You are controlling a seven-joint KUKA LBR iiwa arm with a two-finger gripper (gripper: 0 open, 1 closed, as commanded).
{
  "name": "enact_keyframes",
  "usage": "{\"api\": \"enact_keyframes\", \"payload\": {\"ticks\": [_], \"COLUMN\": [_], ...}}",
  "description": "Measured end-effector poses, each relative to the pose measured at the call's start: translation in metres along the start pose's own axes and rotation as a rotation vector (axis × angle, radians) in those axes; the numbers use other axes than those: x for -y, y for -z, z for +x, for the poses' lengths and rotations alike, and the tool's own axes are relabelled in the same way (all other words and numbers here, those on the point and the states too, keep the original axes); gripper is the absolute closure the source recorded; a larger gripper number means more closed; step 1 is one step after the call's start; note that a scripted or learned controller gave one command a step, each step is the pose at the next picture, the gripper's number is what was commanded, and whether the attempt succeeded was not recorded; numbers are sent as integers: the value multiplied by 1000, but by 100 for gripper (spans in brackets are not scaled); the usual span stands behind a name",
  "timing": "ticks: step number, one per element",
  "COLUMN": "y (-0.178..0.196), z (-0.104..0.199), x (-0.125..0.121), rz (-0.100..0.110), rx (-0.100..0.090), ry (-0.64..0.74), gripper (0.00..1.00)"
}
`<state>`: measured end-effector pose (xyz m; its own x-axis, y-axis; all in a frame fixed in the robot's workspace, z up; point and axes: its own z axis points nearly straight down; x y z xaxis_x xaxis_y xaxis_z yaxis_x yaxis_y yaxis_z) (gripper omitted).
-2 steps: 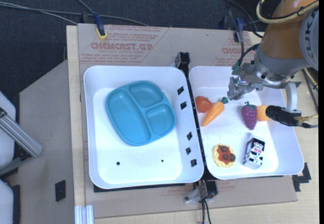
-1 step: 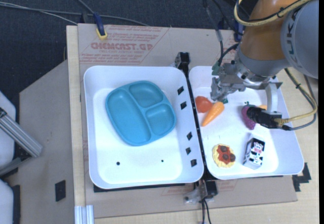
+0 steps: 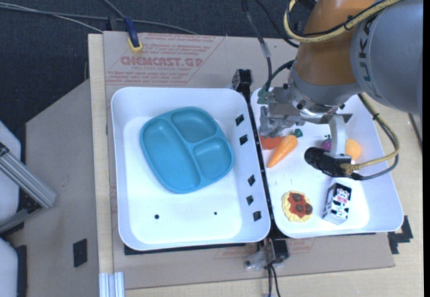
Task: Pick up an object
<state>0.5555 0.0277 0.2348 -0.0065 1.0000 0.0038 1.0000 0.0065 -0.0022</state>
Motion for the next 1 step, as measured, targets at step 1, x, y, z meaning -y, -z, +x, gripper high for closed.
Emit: {"api": "enact_keyframes", "payload": {"ticks": [1], "y": [-7], "z": [55], "x": [2], "rz": [2], "rx": [1], "ry": [0], "gripper": [100]}}
